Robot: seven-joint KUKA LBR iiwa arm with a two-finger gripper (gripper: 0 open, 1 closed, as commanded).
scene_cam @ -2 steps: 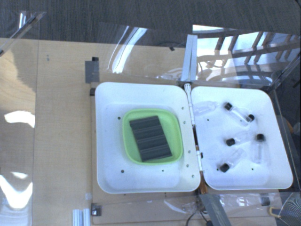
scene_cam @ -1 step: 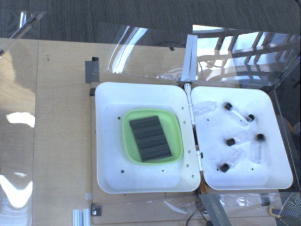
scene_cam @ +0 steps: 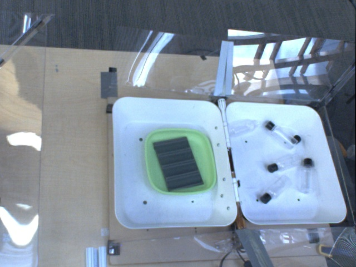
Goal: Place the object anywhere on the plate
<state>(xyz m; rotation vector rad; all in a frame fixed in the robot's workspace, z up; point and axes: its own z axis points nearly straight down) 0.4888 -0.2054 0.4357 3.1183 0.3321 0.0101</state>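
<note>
In the left bin [scene_cam: 123, 204] sits a green plate [scene_cam: 151, 168], and the dark ribbed block [scene_cam: 177, 163] lies flat on it, slightly askew (so the placing looks done). I judge the block stiff, fairly light and not fragile. Its ridges should give good purchase, and the best hold is across its two long sides. The right bin [scene_cam: 329, 202] holds several small clear vials [scene_cam: 282, 133] with black caps, slippery and apt to roll. The gripper's state I cannot tell.

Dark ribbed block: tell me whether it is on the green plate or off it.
On it. The dark ribbed block lies flat inside the green plate in the left bin, green rim showing all around it.
</note>
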